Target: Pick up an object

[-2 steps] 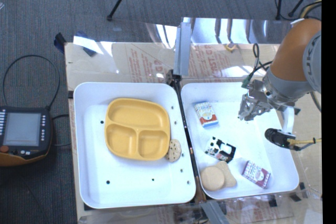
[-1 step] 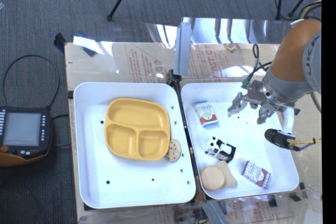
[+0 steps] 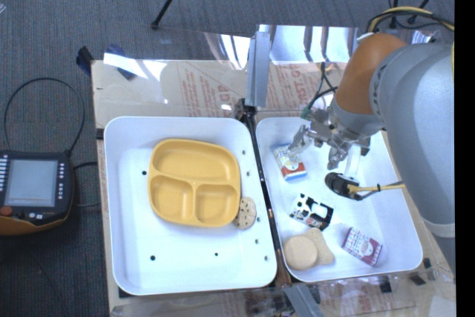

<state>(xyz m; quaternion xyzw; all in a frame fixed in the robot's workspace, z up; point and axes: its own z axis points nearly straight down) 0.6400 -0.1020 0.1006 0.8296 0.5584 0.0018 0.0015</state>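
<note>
Treat the carton as the nearest candidate for the pick. It lies in the upper left part of the right bin, close to the wall shared with the left bin. The gripper hangs over the upper middle of the right bin. Its fingers appear spread apart, with nothing between them. The carton lies just left of the gripper and slightly below it in the frame, and the left fingertip is at the carton's upper edge. You cannot tell from this view whether they touch. The carton's long axis seems to run from upper left to lower right. It is a small white box with blue print and a red band at its lower end, lying flat. Expect to shift the gripper left to centre it over the carton and to close the fingers across the short side. The other items, in the lower part of the bin, lie farther off.
</note>
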